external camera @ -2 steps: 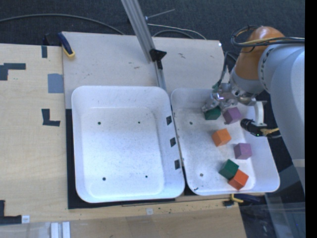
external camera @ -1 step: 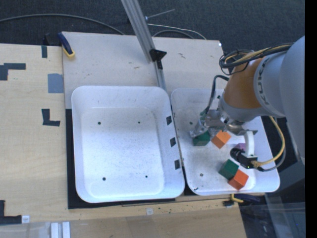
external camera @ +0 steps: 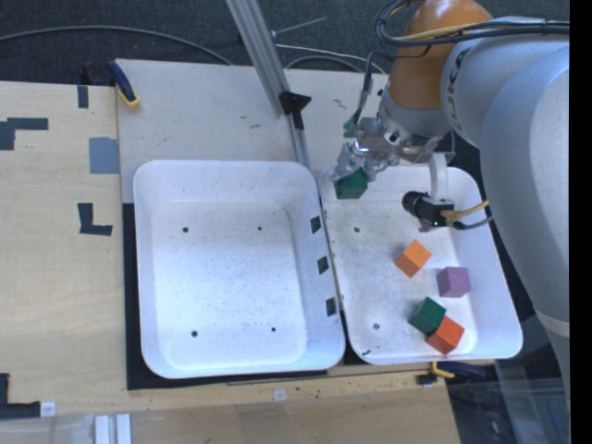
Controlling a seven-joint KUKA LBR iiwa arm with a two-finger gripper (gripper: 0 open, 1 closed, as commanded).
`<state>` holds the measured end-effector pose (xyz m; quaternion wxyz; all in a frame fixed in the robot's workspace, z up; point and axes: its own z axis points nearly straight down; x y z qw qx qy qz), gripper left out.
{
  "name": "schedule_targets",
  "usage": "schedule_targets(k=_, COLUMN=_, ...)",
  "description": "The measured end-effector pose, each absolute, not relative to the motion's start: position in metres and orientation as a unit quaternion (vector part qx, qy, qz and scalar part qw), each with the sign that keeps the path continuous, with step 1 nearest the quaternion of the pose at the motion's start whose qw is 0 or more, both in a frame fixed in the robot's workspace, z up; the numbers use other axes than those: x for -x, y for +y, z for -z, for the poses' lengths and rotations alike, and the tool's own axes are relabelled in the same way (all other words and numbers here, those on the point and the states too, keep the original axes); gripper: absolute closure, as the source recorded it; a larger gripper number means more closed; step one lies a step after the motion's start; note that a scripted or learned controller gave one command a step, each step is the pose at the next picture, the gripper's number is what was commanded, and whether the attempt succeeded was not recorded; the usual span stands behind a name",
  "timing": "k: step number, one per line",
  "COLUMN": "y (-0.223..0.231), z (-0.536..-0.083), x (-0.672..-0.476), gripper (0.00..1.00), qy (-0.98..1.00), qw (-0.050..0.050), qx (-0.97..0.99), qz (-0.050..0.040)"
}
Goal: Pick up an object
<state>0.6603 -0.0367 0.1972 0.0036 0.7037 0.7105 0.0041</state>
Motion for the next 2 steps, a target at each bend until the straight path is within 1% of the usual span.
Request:
schedule_targets(k=1, y=0.029, z=-0.191, x=-0.676, gripper=1.0, qy=0.71, qw=-0.001, qx=-0.704, qz=-0.0006)
schedule_targets(k=2, y=-0.01, z=-0.191, x=-0.681, gripper=1.0, qy=0.707, qw=0.0, qx=-0.708, qz=0.0016)
